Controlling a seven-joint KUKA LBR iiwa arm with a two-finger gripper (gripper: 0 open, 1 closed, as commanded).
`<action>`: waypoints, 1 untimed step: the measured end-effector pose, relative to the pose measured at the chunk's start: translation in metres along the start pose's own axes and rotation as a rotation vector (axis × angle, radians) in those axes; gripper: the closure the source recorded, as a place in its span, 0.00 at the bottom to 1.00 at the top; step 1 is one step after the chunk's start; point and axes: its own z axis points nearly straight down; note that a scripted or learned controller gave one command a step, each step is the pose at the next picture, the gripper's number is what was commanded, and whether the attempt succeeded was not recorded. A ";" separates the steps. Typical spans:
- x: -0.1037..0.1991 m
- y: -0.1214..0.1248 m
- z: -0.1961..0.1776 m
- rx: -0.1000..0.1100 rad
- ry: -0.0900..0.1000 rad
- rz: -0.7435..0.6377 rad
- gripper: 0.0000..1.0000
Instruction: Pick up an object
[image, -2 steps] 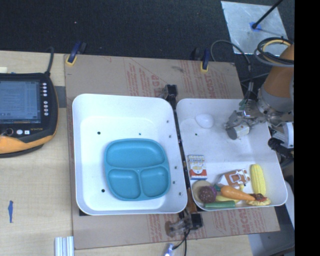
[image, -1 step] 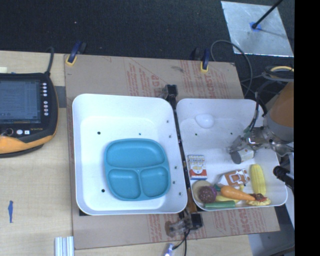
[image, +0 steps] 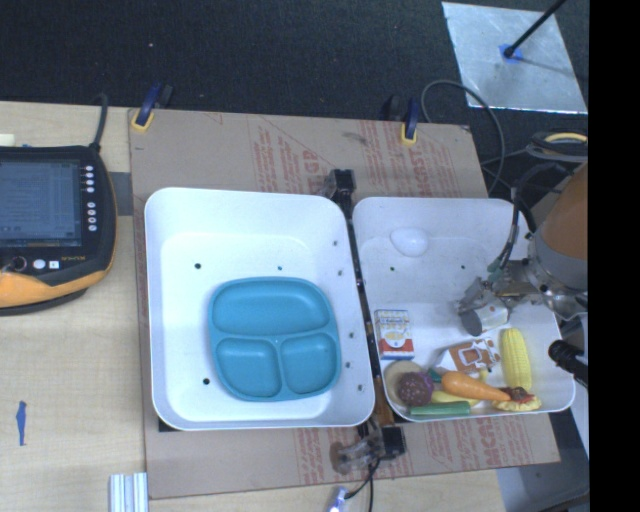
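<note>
1. Corn cob (image: 516, 359), yellow and lying lengthwise near the right bin's (image: 440, 212) right wall, looks the likeliest thing to pick, since it sits just beside the gripper (image: 480, 312).
2. Its neighbours crowd the bin's front: a carrot (image: 475, 387), a dark round fruit (image: 416, 386), a green pod (image: 438, 409), a small red-and-white carton (image: 394, 333) and another printed packet (image: 474, 355), probably heaped there because that bin serves as the supply.
3. The gripper hangs low over the bin floor, just behind the pile; nothing shows between its fingers, and how far apart they stand I cannot tell.
4. The left bin (image: 170, 230) holds a blue divided tray (image: 273, 337) at its middle, with bare floor all round it.
5. Open room lies in the right bin's rear half, where only a pale disc (image: 408, 241) rests; the front and right walls hem the pile closely, so a grasp from above and behind seems the freest approach.
6. Between the bins a dark strip (image: 352, 290) marks the shared edge to clear.
</note>
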 end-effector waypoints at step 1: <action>0.039 0.043 0.024 -0.008 -0.003 -0.003 1.00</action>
